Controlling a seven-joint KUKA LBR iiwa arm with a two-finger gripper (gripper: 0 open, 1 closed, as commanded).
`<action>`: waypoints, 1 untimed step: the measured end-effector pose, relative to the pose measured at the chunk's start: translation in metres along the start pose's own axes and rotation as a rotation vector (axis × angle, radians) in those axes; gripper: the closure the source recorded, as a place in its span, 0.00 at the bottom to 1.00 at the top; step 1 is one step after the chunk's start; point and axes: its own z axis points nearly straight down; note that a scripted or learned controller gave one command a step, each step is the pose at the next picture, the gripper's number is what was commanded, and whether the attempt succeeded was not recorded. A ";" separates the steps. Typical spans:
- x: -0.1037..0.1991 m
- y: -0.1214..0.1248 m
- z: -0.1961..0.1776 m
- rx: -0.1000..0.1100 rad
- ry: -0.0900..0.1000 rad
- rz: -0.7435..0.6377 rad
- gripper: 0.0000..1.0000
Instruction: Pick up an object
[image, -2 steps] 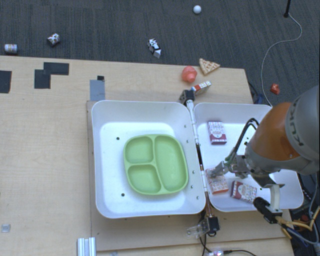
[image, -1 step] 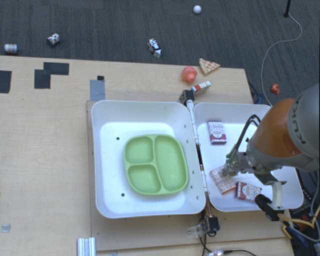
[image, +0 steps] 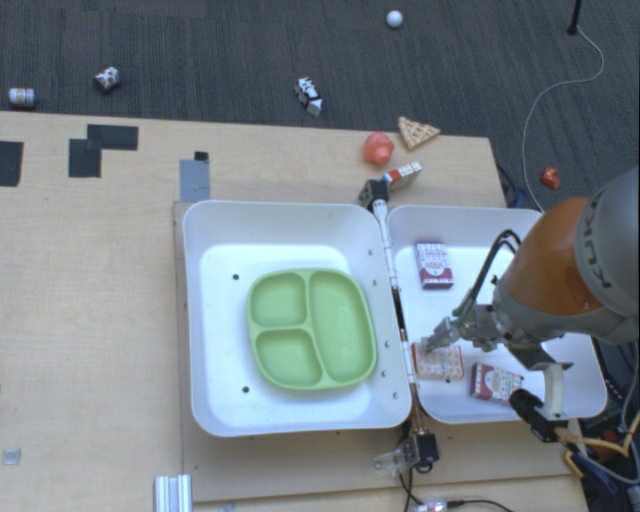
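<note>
In the right bin (image: 455, 405) lie three small packets: a red and white one (image: 434, 265) near the back, a pale one (image: 440, 365) at the bin's left front, and a red one (image: 496, 383) at the front. My gripper (image: 441, 343) hangs low just above the pale packet's back edge. The grey arm with its orange band (image: 555, 265) covers the bin's right half. A green divided plate (image: 311, 329) rests in the left bin (image: 215, 300).
On the bench behind the bins lie a red ball (image: 378, 148), a pizza-slice toy (image: 418, 131) and a small tube (image: 404, 174). Small items are scattered on the dark floor beyond. Cables run along the front right corner.
</note>
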 end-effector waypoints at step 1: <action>0.002 -0.003 0.012 0.004 -0.005 0.003 0.00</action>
